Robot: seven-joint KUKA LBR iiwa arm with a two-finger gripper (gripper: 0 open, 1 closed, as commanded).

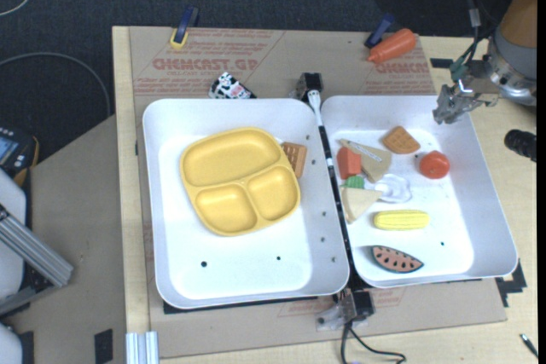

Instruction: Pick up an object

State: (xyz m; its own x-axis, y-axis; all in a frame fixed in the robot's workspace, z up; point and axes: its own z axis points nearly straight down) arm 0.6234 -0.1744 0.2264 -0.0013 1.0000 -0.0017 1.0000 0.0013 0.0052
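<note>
The candidate objects are gathered in the right bin [478, 217], right of centre in the frame: a red tomato [434, 164], a tan bread-like piece [399, 140], a yellow corn cob [401, 221], a watermelon slice [397, 259] at the lower edge, and a tangle of small pieces — red, green, cream, with something clear [394, 187] — touching one another near the bin's left wall; the loose, well-parted items are judged easier to take than that cluster. None of them is seen lifted; all lie flat on the bin floor.

The gripper [450, 108] is placed at the upper right corner of that bin, above its rim and apart from every object; whether the pincer is apart or together cannot be told at this size; nothing is seen between its tips. The position suggests an approach not yet committed to one item — the tomato lies nearest.

In the left bin [162, 209] a yellow divided plate [239, 179] is set, a waffle-like piece [294, 156] touching its right edge.
</note>
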